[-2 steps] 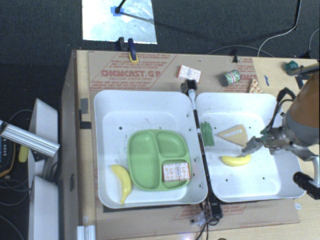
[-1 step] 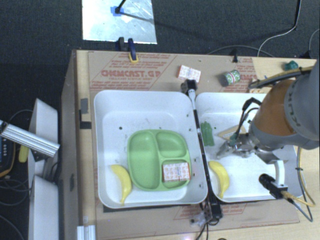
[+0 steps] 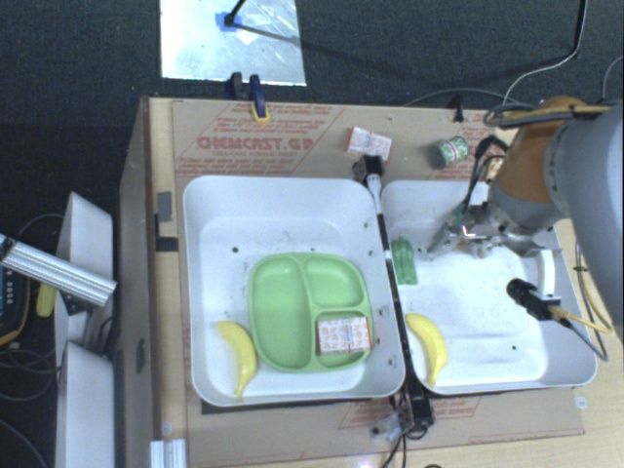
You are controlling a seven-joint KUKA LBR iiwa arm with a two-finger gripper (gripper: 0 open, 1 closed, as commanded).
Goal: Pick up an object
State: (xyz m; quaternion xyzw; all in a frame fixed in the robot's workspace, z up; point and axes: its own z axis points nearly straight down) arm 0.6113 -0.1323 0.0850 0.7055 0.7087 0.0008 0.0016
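"One line, left to right: what's on the bench (image 3: 244, 135)?" asks the desk.

"In the left bin (image 3: 224, 213), a banana (image 3: 239, 357) lies in the front-left corner. A green divided plate (image 3: 292, 300) sits at the middle, with a printed packet (image 3: 343, 335) in its front-right compartment. In the right bin (image 3: 487, 354), a green block (image 3: 403, 261) lies just beside the left wall (image 3: 387, 217). A second banana (image 3: 430, 347) is tucked into the front-left corner. My gripper (image 3: 458, 237) hangs over that bin's far half, near the block but apart from it, with nothing visibly in it. Whether it is released or clenched, I cannot tell from this slant."

"And what could go wrong?"

"Both nearby candidates hug the same wall. If I come down on the block, I judge I could strike the wall's rim. I might then close on nothing, or shove the block flat against the side. The second banana is curved and wedged in its corner, so a pinch there may squeeze it out sideways. Straight down from where I hang, I'd most likely meet bare bin floor."
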